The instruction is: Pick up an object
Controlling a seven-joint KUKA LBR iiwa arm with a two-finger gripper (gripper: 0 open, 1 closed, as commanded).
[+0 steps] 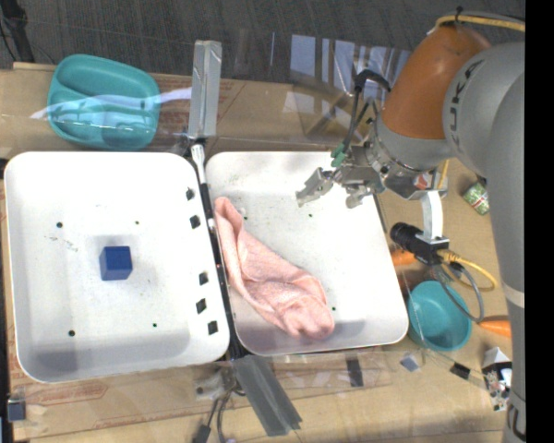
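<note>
Camera view has my claw (333, 187) hanging over the right bin (380, 314), toward its twelve o'clock edge, with the orange-banded wrist reaching in from three o'clock. My two fingers stand apart with nothing between them and nothing visibly touching them; they look to be over bare white floor, though I cannot tell how high above it.

The likeliest thing to grab is the pink cloth (271, 278), which lies crumpled along the bin's nine o'clock wall and runs down toward six. It sits off toward seven o'clock from my fingertips, apart from them. The blue cube (116, 262) rests alone in the left bin (28, 351), well apart from me.

My worry is a straight descent from here: I judge I would close on empty plastic. With the cloth, a shallow pinch might catch one loose fold that slips free on the lift. Its edge hugs the divider, so a finger could jam against that wall.
</note>
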